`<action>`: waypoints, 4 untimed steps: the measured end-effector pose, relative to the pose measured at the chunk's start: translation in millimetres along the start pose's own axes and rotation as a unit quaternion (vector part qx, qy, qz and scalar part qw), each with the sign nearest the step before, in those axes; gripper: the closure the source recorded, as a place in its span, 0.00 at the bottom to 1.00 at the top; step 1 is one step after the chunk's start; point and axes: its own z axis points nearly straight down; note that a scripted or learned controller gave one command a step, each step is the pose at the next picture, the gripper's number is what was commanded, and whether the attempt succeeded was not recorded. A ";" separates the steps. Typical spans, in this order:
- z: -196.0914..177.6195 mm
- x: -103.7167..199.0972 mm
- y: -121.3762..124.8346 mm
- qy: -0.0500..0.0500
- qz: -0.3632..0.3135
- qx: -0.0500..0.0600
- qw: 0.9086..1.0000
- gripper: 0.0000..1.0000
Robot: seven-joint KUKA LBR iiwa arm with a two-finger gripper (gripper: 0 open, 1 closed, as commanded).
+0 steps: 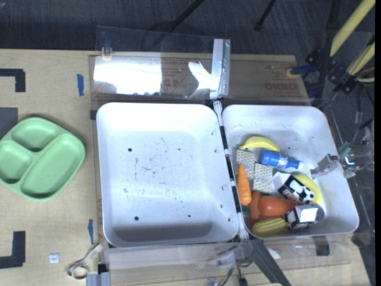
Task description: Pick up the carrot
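The carrot (243, 186) is a slim orange stick lying lengthwise along the left wall of the right bin (286, 121), close to the divider between the bins. A patterned pad (255, 167) lies against its right side, and a red-orange rounded object (272, 205) sits by its lower end. The carrot's upper end points toward a yellow banana (259, 143).
The right bin also holds a blue bottle (277, 159), a black-and-white toy (297, 189) on a yellow piece (312, 185), a corn cob (268, 226) and a white block (306, 214). The left bin (161, 171) is beside it. A grey metal piece (327, 164) sits at the right rim. A green divided plate (39, 158) lies far left.
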 end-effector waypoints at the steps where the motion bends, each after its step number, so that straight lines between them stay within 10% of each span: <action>1: 0.0 0.0 0.0 0.000 0.000 0.000 1.000 0.00; 2: 40.9 -2.2 81.6 -0.002 0.046 -0.008 0.999 0.00; 4: 44.0 1.6 83.8 -0.006 0.036 -0.019 0.999 0.00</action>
